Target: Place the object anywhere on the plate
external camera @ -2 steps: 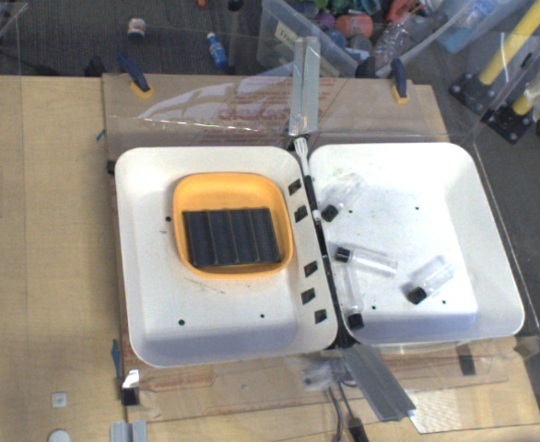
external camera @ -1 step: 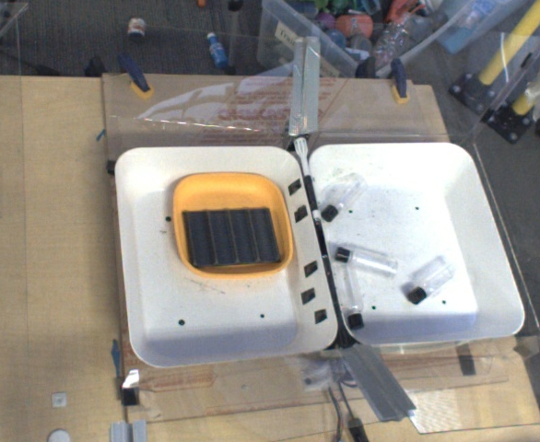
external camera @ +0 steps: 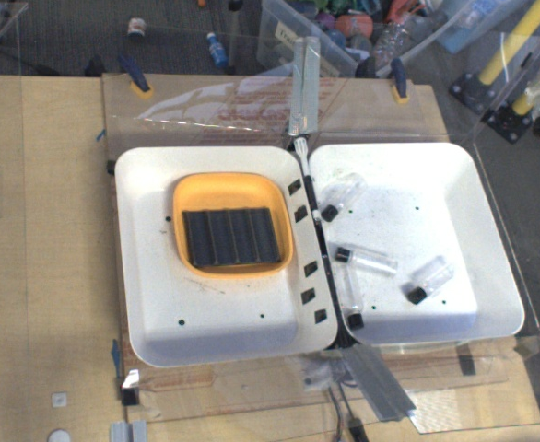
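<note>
Clear vials (external camera: pixel 367 260) in right bin (external camera: pixel 454 168), orange plate (external camera: pixel 233 188) in left bin (external camera: pixel 146 247)

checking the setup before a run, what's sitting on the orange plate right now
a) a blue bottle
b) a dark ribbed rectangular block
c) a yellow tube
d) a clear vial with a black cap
b: a dark ribbed block lies on the orange plate in the left bin, while the clear vials with black caps lie in the right bin.
</note>
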